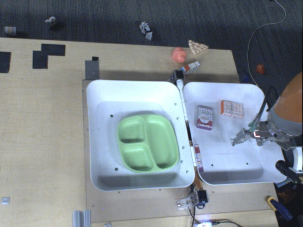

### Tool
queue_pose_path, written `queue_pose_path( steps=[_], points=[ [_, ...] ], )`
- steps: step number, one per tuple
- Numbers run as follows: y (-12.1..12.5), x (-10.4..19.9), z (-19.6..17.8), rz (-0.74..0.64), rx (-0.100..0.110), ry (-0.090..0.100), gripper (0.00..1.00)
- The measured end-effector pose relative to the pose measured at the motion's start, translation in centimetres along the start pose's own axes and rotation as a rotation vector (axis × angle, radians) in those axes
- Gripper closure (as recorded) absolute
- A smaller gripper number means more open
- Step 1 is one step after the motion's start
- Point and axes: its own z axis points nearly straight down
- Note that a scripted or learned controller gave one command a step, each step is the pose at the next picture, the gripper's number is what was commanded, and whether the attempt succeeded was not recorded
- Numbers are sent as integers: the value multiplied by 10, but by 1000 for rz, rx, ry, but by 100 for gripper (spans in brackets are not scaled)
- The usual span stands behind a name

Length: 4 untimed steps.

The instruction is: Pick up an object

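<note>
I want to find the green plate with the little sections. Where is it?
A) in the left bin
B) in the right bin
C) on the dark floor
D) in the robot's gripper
A: the green divided plate lies flat in the left bin, while the right bin holds two small packets.

The right bin (222, 174) holds 2 small flat packets, both lying face up in its far half. The red-and-white packet (204, 117) sits toward the bin's left wall, its long side running roughly front to back. The orange-and-white packet (231, 109) lies just beside it to the right, slightly farther back, apart from it. The left bin (102, 141) holds a light green, 3-compartment tray (148, 142), resting flat at its centre.
</note>
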Motion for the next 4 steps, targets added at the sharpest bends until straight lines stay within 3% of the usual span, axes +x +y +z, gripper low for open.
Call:
queue_pose_path(
  steps=[1,2,3,4],
  points=[
    [-26,42,26,1,-9,-5,0],
    [-23,43,15,-1,-16,-6,100],
    [35,129,-72,-2,-5,0,100],
    [62,60,-41,-1,-3,-2,100]
  ],
)
